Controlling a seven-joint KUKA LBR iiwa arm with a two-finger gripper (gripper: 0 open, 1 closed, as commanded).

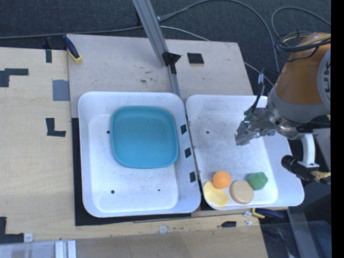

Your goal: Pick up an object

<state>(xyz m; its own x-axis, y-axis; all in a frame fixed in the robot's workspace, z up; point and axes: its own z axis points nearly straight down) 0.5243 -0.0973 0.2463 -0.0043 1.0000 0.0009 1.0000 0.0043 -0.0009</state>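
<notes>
Yellow piece (215, 196), lower-right bin (215, 112) | gripper (244, 136) hovers above, grip state unclear | step: approach | next: descend toward orange ball (221, 179)

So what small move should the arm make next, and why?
Probably shift the claw toward the near edge of the right bin. It hangs over bare floor, while the orange ball, tan disc, green piece and yellow piece cluster there, untouched.
</notes>
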